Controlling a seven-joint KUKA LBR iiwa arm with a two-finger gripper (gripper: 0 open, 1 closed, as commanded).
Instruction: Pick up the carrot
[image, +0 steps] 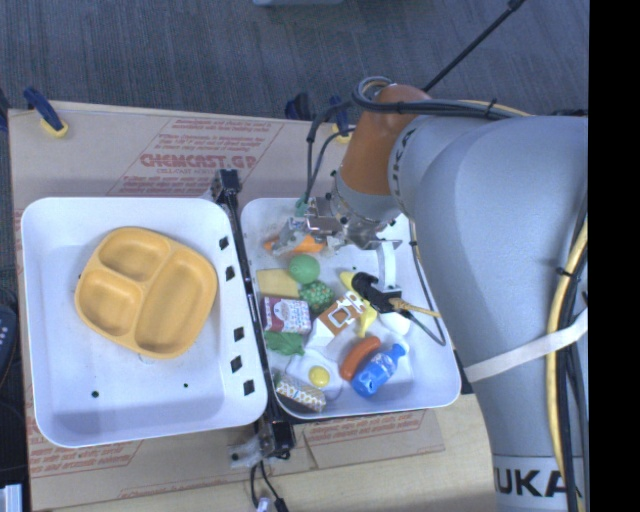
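— Where's the carrot?

— I take it for the small orange toy carrot (305, 241) at the far end of the right-hand shallow white plastic bin (432, 385), long axis roughly across the bin. The tool (325, 225) sits right over it, so the carrot lies just below and left of the tip.

— Clamped on it?

— Can't tell; the grey wrist covers that. An orange sausage-shaped toy (359, 356) lies well apart, nearer us.
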